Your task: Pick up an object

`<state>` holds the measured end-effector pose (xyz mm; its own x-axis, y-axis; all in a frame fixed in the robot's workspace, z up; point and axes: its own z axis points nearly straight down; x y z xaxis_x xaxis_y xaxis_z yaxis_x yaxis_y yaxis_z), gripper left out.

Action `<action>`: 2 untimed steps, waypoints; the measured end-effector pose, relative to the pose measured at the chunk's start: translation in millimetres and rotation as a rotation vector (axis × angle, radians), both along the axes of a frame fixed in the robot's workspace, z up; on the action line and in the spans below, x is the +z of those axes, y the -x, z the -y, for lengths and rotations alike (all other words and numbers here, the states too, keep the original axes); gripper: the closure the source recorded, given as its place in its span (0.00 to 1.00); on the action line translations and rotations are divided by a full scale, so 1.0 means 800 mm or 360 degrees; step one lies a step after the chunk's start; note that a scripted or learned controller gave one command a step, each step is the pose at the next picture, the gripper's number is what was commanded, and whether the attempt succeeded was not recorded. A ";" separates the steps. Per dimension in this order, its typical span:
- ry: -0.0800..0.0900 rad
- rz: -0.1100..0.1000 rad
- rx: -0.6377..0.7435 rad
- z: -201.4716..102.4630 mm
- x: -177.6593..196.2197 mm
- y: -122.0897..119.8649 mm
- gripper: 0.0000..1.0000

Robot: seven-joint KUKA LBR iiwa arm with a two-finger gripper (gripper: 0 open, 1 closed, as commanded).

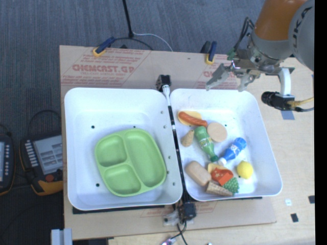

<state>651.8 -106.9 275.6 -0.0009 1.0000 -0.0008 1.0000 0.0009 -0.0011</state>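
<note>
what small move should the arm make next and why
Probably move the gripper toward the camera and down over the toys in the right bin. It hangs open above that bin's far rim with nothing between its fingers, while the nearest toy, the hot dog, lies further in.

A green divided plate (131,162) lies in the left white bin (82,106).

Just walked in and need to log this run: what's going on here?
A grey-and-orange robot arm is set to pick up an object. Its gripper, jaws spread and holding nothing, hangs over the far rim of the right bin, which holds toy food: a hot dog, a green bottle, a blue bottle, a lemon. The left bin holds a green divided plate.
</note>
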 end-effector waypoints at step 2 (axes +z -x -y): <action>0.0016 0.0039 0.0458 0.010 -0.214 0.079 0.00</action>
